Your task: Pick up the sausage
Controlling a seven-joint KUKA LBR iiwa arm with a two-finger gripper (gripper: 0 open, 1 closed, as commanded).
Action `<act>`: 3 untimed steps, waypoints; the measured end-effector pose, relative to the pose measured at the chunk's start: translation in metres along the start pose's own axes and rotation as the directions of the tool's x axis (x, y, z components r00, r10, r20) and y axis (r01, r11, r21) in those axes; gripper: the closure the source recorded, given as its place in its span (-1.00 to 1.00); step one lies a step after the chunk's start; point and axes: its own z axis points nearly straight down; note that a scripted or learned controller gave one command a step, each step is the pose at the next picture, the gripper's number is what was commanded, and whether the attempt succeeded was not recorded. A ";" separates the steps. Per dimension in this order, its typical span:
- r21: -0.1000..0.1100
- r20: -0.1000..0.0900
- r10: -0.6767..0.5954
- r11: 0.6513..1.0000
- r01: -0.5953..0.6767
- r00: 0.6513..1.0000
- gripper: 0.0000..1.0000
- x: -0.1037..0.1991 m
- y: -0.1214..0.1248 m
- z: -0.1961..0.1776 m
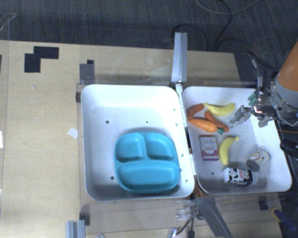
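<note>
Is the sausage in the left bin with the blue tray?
No, the sausage lies in the right bin, beside the carrot; the blue tray sits in the left bin.

- We see the sausage [195, 109], reddish-brown and short.
- It lies flat and slanted in the right bin's far left corner, close beside the carrot.

Pale wooden bench [35, 133], dark grey carpet [89, 9] beyond, loose cable [228, 4] on floor
</note>
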 end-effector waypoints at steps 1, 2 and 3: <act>0.000 0.000 -0.068 0.998 0.068 0.998 -1.00 -0.012 0.029 0.057; -0.009 0.003 -0.099 0.995 0.099 0.995 -1.00 -0.016 0.054 0.151; -0.014 0.001 -0.101 0.995 0.101 0.995 1.00 -0.014 0.056 0.139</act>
